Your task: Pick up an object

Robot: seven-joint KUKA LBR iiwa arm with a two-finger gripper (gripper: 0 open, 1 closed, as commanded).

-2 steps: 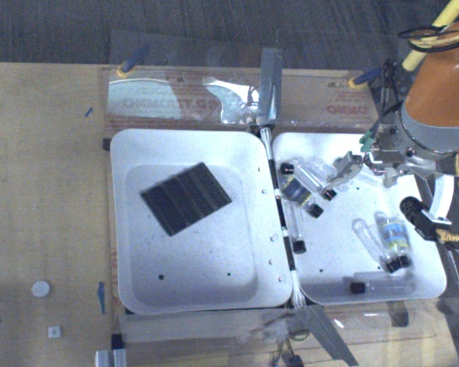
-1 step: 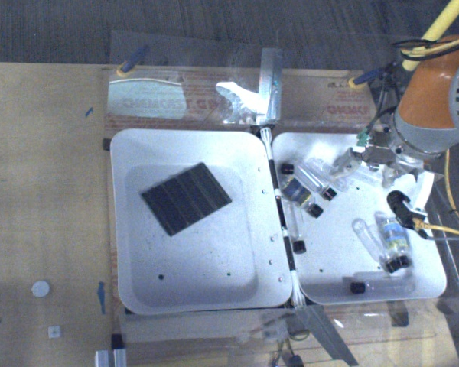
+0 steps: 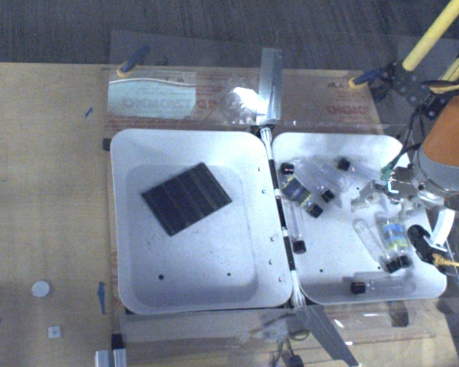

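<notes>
The wooden desk [image 3: 38, 167] carries 2 white bins side by side, touching along a metal divider strip [image 3: 271, 82] that rises behind them. A small round white disc [image 3: 40, 288] lies on the desk well left of the bins, and a yellow pole [image 3: 440, 25] slants across the upper right corner.

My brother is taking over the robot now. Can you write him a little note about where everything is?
Claw: the arm reaches over the right bin's right edge; I cannot tell if the claw is open or shut, and nothing is seen in it.
Things: a dark ribbed square pad lies flat in the left bin. The right bin holds a scatter of clear tubes with small black caps.
Done: nothing seems picked up yet.
Left: grab one object and lift it.
</notes>
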